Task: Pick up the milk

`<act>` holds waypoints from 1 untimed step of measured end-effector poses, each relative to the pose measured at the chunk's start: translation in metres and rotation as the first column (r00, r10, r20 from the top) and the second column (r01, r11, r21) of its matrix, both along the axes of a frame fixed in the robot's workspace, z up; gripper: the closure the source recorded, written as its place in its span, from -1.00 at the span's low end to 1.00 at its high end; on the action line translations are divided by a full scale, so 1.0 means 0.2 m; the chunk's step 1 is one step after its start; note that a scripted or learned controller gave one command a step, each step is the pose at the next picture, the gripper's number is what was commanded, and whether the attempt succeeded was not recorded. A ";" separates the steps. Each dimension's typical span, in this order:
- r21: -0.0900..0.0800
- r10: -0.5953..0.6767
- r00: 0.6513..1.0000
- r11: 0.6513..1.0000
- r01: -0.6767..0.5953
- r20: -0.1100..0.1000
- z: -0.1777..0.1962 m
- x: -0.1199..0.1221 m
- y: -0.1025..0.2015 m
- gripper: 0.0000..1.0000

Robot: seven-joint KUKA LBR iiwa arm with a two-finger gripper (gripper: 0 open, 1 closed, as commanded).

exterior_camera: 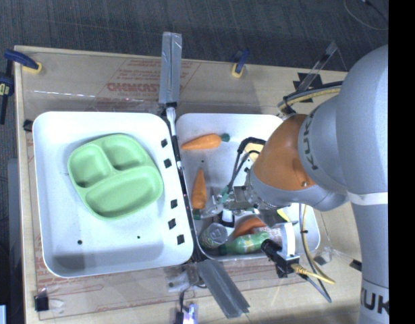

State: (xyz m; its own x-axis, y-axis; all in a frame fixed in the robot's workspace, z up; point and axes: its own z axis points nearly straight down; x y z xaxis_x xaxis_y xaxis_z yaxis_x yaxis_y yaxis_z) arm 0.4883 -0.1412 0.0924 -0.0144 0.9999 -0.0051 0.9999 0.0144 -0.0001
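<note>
Dark carpet seen beyond bench (92,73). Pincer (229,211) lowered into cluttered right bin (261,121), likely searching for milk; grip state cannot be told. Milk not identifiable. Green bottle (251,243) below pincer, carrot (200,142) above, green plate (115,174) far left.

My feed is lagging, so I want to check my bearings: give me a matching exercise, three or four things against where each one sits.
Things:
1. green divided plate
2. long carrot
3. green bottle
4. upright carrot

Places:
A. right bin, far end
B. left bin
C. right bin, near end
D. right bin, beside the divider between the bins

Pairs: 1-B, 2-A, 3-C, 4-D
</note>
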 end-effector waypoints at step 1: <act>0.004 0.005 1.000 1.000 -0.005 0.000 0.05 0.01 0.01 1.00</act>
